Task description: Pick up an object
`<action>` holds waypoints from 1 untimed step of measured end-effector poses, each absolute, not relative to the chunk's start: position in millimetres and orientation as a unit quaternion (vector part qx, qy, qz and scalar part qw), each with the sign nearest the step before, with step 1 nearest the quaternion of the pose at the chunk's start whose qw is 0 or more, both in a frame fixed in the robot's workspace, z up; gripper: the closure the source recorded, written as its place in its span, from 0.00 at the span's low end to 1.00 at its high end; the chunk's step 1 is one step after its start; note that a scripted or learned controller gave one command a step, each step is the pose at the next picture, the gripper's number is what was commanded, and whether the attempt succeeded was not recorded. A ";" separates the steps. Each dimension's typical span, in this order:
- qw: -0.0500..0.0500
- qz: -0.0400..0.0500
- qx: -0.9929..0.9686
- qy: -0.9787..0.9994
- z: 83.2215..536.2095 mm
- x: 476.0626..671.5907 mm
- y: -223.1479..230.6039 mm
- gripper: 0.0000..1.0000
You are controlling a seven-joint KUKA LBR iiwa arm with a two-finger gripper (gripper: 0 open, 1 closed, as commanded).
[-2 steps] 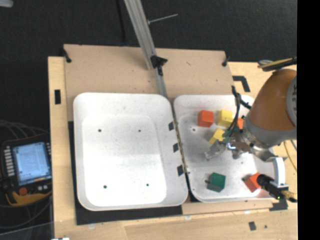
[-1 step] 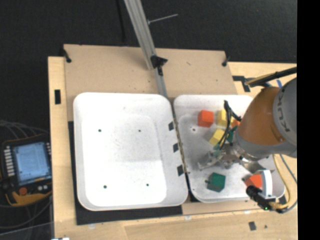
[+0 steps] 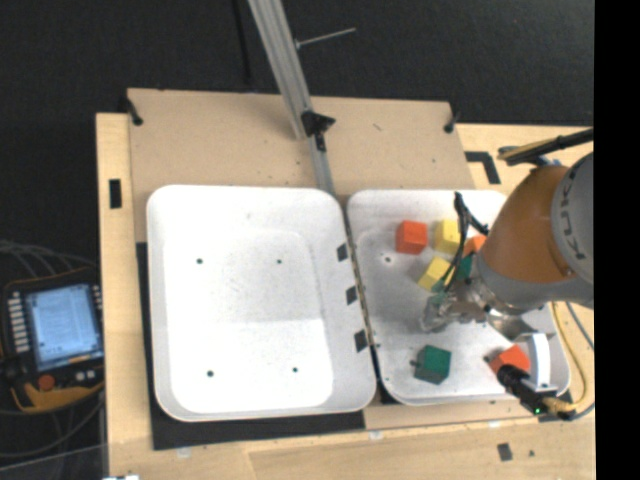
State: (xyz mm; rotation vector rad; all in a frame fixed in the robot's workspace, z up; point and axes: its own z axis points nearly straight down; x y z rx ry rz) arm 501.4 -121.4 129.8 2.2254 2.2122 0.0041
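**Tool down in the right bin, blocks all around it**

The closest candidates: a small dark green plastic block (image 3: 433, 364) lies flat on the bin floor just below the tool (image 3: 440, 313) as the camera sees it, a little apart from it. A pale yellow tilted block (image 3: 436, 273) lies just above the tool, close enough that I can't say if they touch. Past that one, further up from the tool, there's a second yellow cube (image 3: 446, 234), and right beside it on the left a bright orange cube (image 3: 411, 236). The two look touching or nearly so.

The tool itself is low over the floor of the shallow white right bin (image 3: 395, 308), in the gap between the green block and the tilted yellow one. The wrist hides it from above, so I honestly can't tell whether it's wide or narrow, and I can't see any block in its grip.

To the lower right of the tool there's an orange-red bit (image 3: 510, 356) tucked against the robot's hardware; I can't tell what it is.

Up and right of the tool is the grey arm with its orange band (image 3: 530, 238), covering that side of the bin. Left of the tool is the shallow white left bin (image 3: 250, 298), speckled floor. Both bins rest on the tan board surface (image 3: 220, 138). Far left of the tool, off the surface, a handheld unit with a lit screen (image 3: 60, 326).
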 end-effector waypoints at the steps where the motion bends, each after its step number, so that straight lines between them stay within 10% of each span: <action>1: 0.003 0.002 0.706 0.708 173.5 499.9 -120.5 1.00</action>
